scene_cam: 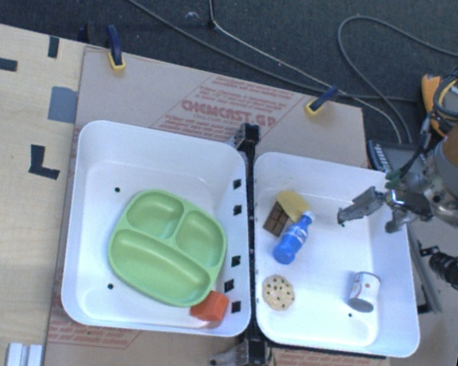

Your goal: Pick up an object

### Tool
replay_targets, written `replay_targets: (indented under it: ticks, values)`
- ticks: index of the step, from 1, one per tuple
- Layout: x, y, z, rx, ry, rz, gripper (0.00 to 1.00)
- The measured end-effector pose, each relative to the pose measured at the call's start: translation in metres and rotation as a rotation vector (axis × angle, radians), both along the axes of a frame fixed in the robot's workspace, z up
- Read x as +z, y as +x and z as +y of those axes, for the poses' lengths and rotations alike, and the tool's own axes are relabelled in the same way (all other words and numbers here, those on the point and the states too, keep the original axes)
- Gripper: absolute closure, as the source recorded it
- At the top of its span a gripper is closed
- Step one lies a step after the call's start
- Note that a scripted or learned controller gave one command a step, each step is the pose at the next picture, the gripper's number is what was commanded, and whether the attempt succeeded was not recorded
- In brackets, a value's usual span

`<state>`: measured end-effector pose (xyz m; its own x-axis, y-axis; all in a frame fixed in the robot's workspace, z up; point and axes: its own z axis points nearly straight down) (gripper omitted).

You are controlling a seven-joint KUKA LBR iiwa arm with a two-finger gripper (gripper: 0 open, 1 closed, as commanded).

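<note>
While hovering over the right bin point(377, 335), pincer point(375, 214) spread, nothing pinched, blue bottle point(291, 238) well apart.

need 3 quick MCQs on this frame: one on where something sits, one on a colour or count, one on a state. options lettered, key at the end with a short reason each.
1. Where does the green divided plate lie?
A. in the left bin
B. in the right bin
C. on the bare bench

2. How many loose things lie in the right bin?
A. two
B. four
C. six

3. How does the blue bottle sit?
A. standing upright
B. lying on its side
C. held between the fingers of the gripper

Key: 1 A, the plate fills most of the left bin beside an orange block. 2 B, the bottle, a brown and yellow block, a cookie and a small white cup. 3 B, it lies flat on the bin floor, apart from the gripper.
</note>
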<state>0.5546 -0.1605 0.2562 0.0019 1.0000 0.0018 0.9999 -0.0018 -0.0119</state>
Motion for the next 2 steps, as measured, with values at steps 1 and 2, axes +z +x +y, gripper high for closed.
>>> replay_targets:
  ticks: [1,2]
  values:
    - [0.006,0.002,0.000,0.003,-0.002,-0.011,0.00]
    - [-0.055,-0.006,0.005,0.003,-0.001,-0.005,0.00]
